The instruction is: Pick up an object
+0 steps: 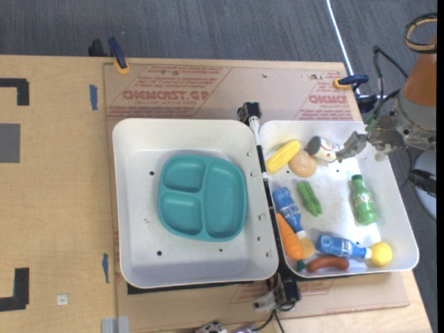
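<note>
Gripper (355, 146), whose grip state cannot be told, hovers over the right bin's (406, 245) far corner, toy mushroom (321, 148) just left (nearest object).

Evenly and brightly lit from above; soft shadows inside the bins (132, 186); slightly soft, perhaps blurred, at the right edge.

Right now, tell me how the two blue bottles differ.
The upper blue bottle lies along the right bin's left wall, pointing up and down the view; the lower blue bottle lies crosswise near the front wall. The upper one sits beside the carrot; the lower sits above the sausage. Both lie flat, blue with white.
</note>
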